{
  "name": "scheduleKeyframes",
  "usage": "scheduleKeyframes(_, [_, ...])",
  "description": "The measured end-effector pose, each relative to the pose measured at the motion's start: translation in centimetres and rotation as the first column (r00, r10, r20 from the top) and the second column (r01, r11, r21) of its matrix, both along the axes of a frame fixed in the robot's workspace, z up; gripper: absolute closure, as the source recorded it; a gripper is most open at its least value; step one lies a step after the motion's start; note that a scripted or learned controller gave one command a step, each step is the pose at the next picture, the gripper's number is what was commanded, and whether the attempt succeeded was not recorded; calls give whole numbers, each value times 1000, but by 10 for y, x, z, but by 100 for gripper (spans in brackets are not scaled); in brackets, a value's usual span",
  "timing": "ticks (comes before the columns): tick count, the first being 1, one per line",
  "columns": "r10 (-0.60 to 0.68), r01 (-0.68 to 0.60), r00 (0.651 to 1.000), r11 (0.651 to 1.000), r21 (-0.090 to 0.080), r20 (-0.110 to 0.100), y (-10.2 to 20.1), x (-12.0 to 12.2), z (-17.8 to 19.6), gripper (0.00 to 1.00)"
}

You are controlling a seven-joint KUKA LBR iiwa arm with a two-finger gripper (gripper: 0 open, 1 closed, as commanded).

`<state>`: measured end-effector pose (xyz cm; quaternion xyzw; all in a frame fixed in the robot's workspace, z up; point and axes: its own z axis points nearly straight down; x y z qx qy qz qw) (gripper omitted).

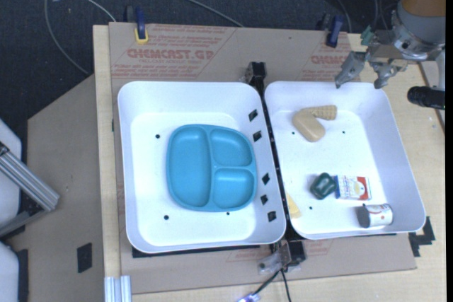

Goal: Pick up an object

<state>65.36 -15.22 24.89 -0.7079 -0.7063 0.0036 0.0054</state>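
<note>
Hovers over the far rim of the right bin [396, 120], as far as the slant shows: gripper [368, 77], jaws wide, nothing between.

Nothing picked up yet. Lying in that bin, well apart from the gripper: tan piece [313, 124] nearest, toward the far side; green lump [323, 185] touching or just beside a small box [352, 187]; little can [374, 216] by the near rim; yellow scrap [292, 206] tight against the wall next to the left bin [134, 152]. In the left bin, only a blue plate [211, 167].

Likely troubles from here:

- Coming straight down from this spot probably means hitting the rim or closing on bare floor, with every object lying nearer the camera.
- Going for the tan piece: looks irregular, one end broad and one narrow, so may twist or squirt out if pinched off-centre.
- Going for the green lump or box: too close together to tell if a finger fits between; risks shoving one aside or catching both, then dropping both on the lift.
- Going for the can: probably rolls away from a closing finger, and sits near the sloped rim, leaving little room.
- Going for the scrap: looks thin and flat against the wall, so hard to get fingers around.
- Stopping too high closes on air; too low jams the tips into the floor.
</note>
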Motion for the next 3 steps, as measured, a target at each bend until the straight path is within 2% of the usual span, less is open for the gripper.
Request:
scheduleKeyframes(1, [3, -2, 1000, 1000, -2, 12, 0, 2, 7, 0])
scheduleKeyframes(3, [2, -2, 1000, 1000, -1, 6, -1, 9, -96, 0])
